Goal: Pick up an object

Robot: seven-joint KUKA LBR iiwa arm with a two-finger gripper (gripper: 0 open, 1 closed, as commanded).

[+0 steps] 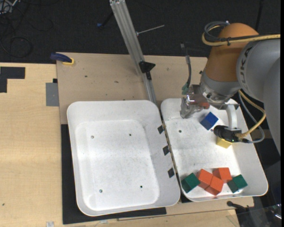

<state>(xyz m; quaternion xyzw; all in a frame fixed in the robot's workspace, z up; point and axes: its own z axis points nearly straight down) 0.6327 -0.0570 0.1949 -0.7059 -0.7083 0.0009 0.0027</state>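
Approach looks like the step in hand. The grey arm with the orange band reaches in from the right and holds its metal end effector low over the far left corner of the right-hand shallow white bin. Whether anything is gripped there cannot be told from this slant, nor how the gripping parts stand.

Just right of the end effector lies a small blue cube, and a little nearer and further right a small yellow block sits partly under a black fitting on the arm's cable. Along the near edge of the same bin a cluster rests: a dark green cube, orange-red blocks and a second green cube.

The left-hand white bin sits beside it on the wooden bench.

Judging by position, the blue cube is the likeliest target; the next move would call for shifting slightly right and centring over it before descending.
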